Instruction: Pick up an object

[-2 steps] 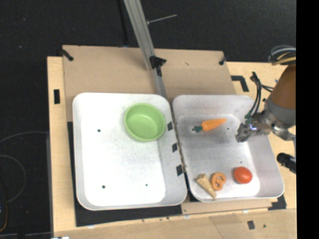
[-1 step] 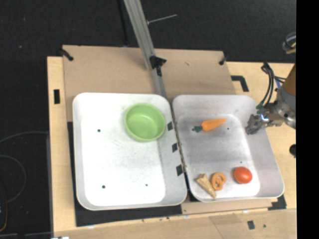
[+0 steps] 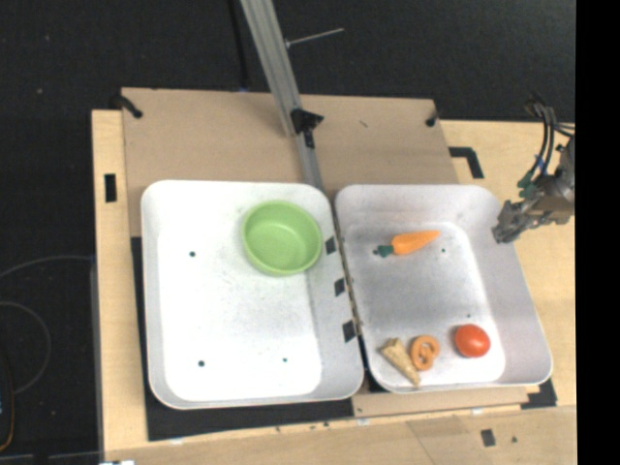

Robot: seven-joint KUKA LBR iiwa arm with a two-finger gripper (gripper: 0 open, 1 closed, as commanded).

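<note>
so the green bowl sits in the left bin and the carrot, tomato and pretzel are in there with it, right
Not quite. The green bowl does sit in the left bin, but the carrot, tomato and pretzel lie in the right bin, as the camera view shows. The bowl is apart from them.

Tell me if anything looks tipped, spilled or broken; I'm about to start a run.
Nothing stands out. The green bowl sits upright in the left bin; the carrot, tomato and two small pieces lie loose in the right bin.

Slanted overhead view of both bins (image 3: 155,260)
</note>
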